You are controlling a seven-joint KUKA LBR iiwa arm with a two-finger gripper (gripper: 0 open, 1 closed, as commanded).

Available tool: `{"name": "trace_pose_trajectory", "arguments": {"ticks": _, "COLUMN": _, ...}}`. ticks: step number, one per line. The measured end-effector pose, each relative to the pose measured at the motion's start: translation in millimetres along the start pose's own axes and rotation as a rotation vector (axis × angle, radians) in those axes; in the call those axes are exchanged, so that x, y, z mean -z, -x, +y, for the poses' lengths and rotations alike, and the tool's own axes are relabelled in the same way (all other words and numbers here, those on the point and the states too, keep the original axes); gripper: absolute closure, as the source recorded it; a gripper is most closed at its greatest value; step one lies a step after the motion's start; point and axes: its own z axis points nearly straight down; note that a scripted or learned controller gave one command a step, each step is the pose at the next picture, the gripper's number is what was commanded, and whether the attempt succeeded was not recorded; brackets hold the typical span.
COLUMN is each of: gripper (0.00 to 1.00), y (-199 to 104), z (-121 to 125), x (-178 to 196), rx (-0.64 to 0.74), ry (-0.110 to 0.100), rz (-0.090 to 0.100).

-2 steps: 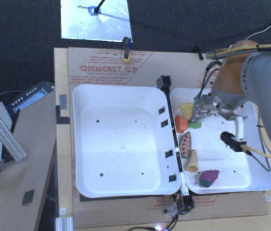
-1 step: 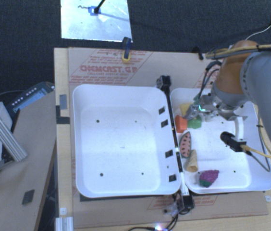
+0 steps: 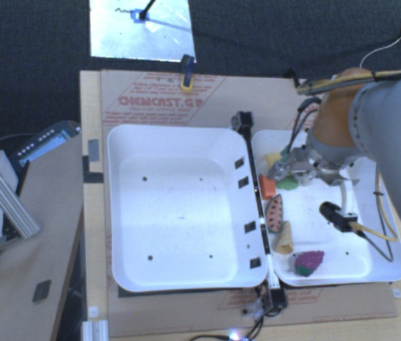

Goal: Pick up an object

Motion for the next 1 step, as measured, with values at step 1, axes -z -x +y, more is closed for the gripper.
{"name": "trace_pose_trajectory", "arguments": {"ticks": 1, "gripper": 0.00, "y": 6.8, "z": 35.2, "x": 1.0, "rx": 0.002, "ry": 0.004, "rz": 0.000}}
